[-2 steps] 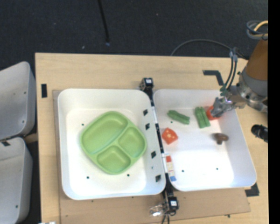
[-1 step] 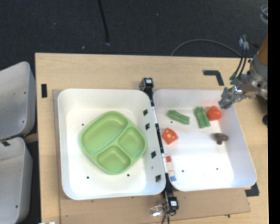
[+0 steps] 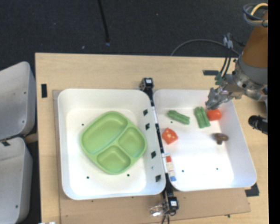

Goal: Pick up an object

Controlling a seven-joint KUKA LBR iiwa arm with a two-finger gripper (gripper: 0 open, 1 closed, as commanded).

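Observation:
The right bin (image 3: 233,171) holds several small objects. A green pod (image 3: 178,117) lies near its far left, and a second green pod (image 3: 201,117) lies just right of that. An orange-red piece (image 3: 169,136) rests beside the divider, a small red piece (image 3: 215,115) sits at the far right, and a brown piece (image 3: 219,137) lies nearer the front. My gripper (image 3: 214,100) hangs over the bin's far right part, directly above the red piece and next to the second green pod. I see nothing held in it.
The left bin (image 3: 70,171) carries a green divided plate (image 3: 113,142). A black-clipped divider (image 3: 154,134) runs between the bins. Cables (image 3: 196,43) trail behind the right bin toward the arm. White chair-like shapes (image 3: 9,106) stand left of the bench.

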